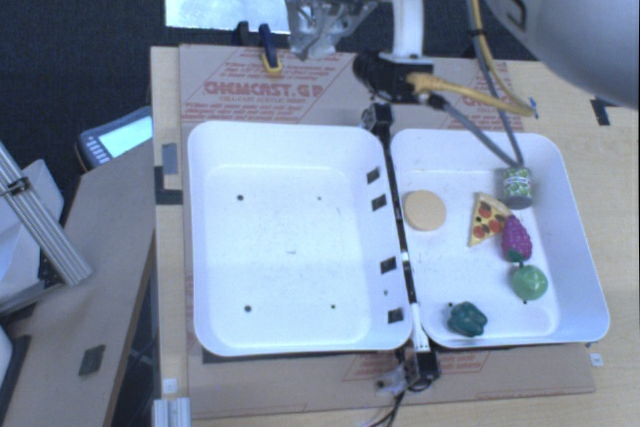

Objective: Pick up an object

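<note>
The right bin (575,215) holds several small objects. A tan round disc (425,210) lies near the divider, and a pizza slice toy (488,218) lies right of it. A purple grape bunch (515,237) touches the slice. Below them sit a green ball (529,282) and a dark green pepper (466,318). A small green-and-white can (517,185) stands at the back. My gripper (314,45) hangs high beyond the far edge of the left bin (210,245), well away from all the objects, with nothing seen in it.
A yellow cable (470,93) and a grey one run from the wrist over the right bin's far edge. A black clamp (268,50) sits on the cardboard behind the left bin. A metal rail (40,225) leans at the far left.
</note>
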`<move>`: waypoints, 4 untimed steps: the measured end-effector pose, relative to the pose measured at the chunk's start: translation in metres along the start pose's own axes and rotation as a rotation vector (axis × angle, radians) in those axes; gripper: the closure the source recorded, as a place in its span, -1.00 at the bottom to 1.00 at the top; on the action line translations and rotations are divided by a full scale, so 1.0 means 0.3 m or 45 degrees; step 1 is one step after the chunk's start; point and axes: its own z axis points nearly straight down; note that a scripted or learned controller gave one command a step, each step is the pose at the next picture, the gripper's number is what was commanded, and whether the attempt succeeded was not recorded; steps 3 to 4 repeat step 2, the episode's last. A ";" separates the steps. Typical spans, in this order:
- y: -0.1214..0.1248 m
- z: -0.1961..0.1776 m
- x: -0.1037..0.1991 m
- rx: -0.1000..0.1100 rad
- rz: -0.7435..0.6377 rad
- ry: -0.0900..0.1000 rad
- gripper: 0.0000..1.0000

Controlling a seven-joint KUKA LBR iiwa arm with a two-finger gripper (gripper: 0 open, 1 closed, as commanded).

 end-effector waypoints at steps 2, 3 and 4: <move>-0.208 0.626 -0.319 0.034 0.015 -0.011 1.00; -0.208 0.626 -0.319 0.034 0.015 -0.011 1.00; -0.208 0.626 -0.319 0.034 0.015 -0.011 1.00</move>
